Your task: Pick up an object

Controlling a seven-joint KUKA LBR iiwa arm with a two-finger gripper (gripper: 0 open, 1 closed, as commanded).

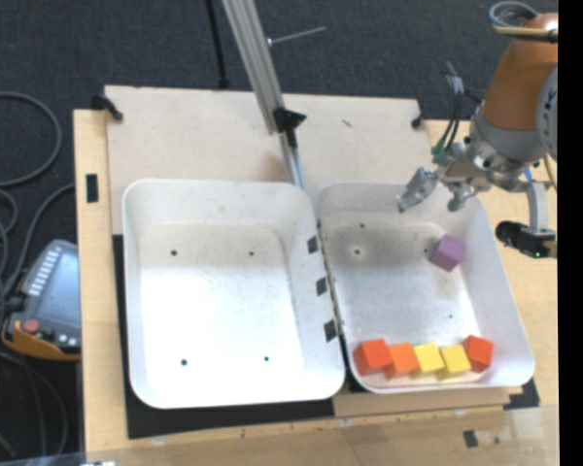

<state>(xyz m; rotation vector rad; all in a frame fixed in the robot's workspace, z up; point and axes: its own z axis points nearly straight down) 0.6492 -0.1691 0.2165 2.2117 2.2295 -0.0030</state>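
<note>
No readable text anywhere here: the blocks, both bins and the counter carry no lettering, and the handheld pendant at left is too blurred.

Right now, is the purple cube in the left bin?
No, the purple cube lies in the right bin, near its far right side.

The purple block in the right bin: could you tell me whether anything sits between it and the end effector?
Nothing visible does. The purple block lies alone on bare bin floor, just below the end effector; the row of orange and yellow blocks sits along the right bin's near edge.
</note>
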